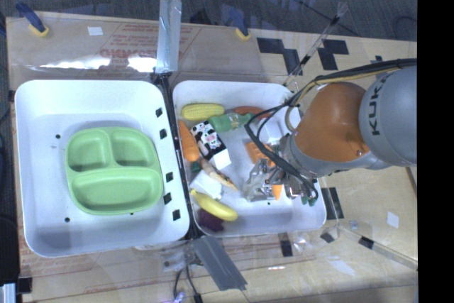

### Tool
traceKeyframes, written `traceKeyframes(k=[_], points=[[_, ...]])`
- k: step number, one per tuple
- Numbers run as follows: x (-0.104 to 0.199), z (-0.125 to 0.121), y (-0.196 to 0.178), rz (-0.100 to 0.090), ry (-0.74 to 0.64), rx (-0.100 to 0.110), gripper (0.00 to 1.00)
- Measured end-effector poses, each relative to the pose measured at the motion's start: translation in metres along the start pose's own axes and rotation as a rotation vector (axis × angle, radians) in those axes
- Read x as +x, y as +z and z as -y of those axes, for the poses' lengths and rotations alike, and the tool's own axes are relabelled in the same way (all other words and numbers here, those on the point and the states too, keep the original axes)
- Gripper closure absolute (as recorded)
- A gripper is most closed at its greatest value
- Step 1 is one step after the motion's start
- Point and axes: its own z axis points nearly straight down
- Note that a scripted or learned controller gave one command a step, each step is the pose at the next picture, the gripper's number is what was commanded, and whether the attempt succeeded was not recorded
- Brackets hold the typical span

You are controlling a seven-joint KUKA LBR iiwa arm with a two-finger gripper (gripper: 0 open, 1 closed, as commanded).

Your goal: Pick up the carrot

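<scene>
While the arm (pixel 355 128) reaches in from the right, its gripper (pixel 264 179) sits low inside the right bin (pixel 305 216), near that bin's middle. Whether it is holding anything cannot be told, since the metal parts blur together there. The carrot (pixel 189 142) lies along the right bin's left wall, well apart from the gripper, touching a black-and-white carton (pixel 208 138). A corn cob (pixel 203 111) rests above it, and a banana (pixel 216 207) lies near the bottom edge beside a dark purple item (pixel 210 222). A green divided plate (pixel 112 168) lies in the left bin (pixel 42 223).
</scene>
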Motion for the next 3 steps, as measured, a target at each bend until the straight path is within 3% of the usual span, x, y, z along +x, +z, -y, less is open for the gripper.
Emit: traceKeyframes(k=[2, 3], points=[[-0.003, -0.002, -0.020, 0.003, -0.014, 0.000, 1.00], [0.017, 0.020, -0.001, 0.000, -0.060, 0.000, 1.00]])
